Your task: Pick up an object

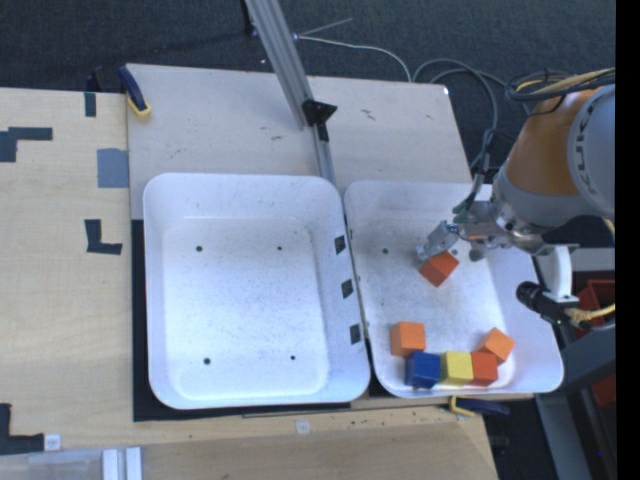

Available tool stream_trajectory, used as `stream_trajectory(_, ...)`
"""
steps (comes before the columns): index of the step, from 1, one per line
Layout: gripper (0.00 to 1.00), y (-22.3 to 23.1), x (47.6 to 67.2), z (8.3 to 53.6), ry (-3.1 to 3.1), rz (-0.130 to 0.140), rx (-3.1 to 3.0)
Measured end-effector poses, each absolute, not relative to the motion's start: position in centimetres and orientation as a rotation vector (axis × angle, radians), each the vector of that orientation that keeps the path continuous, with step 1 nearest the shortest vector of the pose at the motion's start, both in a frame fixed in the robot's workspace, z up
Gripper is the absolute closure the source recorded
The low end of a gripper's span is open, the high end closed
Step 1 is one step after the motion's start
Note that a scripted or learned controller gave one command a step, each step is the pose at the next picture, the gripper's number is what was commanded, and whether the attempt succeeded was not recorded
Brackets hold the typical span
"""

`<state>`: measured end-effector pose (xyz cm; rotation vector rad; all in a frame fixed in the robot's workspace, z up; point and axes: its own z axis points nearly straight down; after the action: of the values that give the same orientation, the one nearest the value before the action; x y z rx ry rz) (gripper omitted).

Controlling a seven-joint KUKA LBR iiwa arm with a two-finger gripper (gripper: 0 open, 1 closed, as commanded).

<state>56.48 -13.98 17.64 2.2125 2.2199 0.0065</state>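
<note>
Your gripper seems to pinch the red block, probably light and rigid; favour its flat opposite faces.

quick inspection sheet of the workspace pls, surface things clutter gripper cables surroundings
surface: wooden bench bearing two shallow white bins, left bin and right bin
job's things: red-orange cube at the gripper's tip in the right bin; orange cube, blue cube, yellow cube, two more orange cubes clustered at the near edge
clutter: blue-and-yellow clamp at the far board edge
grippers: two-finger gripper low over the right bin, right at the red-orange cube; hold unconfirmed
cables: thin pale cable on the dark floor
surroundings: slanted metal rail
</note>
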Motion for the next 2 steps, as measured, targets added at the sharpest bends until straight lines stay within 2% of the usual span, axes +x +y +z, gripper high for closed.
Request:
stream_trajectory(1, 0.00, -15.0, 61.4, 8.7, 2.227, -0.006, 2.220)
stream_trajectory(2, 0.00, -11.2, 58.2, 9.2, 2.227, -0.004, 2.220)
